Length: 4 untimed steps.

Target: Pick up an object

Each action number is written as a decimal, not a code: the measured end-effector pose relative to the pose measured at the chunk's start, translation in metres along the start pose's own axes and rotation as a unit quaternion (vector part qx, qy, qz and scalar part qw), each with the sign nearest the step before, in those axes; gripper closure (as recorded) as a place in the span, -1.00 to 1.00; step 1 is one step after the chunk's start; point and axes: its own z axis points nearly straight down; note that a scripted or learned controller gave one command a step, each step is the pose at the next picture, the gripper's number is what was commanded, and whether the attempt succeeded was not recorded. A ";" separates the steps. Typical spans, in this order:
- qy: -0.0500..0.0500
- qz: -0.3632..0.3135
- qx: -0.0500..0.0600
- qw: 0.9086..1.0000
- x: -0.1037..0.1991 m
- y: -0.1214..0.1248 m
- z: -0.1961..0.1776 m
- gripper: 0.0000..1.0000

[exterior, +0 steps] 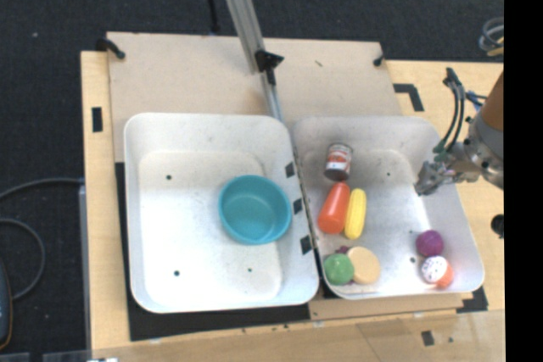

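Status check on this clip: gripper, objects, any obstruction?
Gripper over right bin's right rim, nothing seen held. Orange piece, yellow piece side by side, untouched. Path clear.

Arm (490, 119) cut off at right of view; only wrist part with cables seen. Hand (428, 180) small and dark over right bin's (399, 131) right rim; fingers too blurred to tell apart. Small jar (338, 161): label too small to read. Green ball (338, 269) partly tucked under round tan piece (365, 264); dark thing just behind them too small to identify. Speckled white ball (434, 269) hides most of orange thing (446, 276) beside it. Bench (97, 182) bottom edge cut off by frame.
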 end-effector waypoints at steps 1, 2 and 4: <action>-0.001 0.000 -0.001 1.000 -0.001 0.002 -0.053 1.00; 0.001 -0.002 0.002 1.000 0.058 0.015 -0.046 1.00; 0.002 -0.001 0.003 1.000 0.155 0.023 -0.033 1.00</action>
